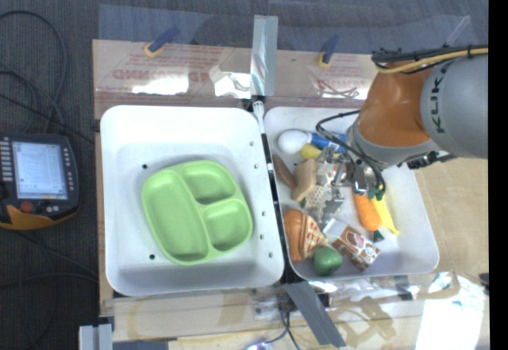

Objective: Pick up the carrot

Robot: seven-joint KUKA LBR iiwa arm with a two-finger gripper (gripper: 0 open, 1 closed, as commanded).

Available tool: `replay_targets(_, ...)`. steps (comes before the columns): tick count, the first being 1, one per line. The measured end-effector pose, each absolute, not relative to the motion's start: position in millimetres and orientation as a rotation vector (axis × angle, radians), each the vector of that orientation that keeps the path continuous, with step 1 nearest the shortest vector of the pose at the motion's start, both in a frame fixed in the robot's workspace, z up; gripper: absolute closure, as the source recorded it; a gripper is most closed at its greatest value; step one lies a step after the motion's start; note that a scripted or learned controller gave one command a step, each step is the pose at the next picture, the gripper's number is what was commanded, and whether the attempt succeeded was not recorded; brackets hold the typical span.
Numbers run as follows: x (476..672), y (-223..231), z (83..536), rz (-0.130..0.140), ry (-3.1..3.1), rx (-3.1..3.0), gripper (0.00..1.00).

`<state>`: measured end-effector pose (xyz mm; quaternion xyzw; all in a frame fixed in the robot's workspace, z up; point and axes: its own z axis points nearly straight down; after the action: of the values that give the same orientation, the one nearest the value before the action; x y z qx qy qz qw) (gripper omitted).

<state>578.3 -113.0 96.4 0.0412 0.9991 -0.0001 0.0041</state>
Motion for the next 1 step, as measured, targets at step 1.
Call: replay_targets(1, 514.8, -171.2, 91.4, -0.006, 3.125, 0.089, 0.00)
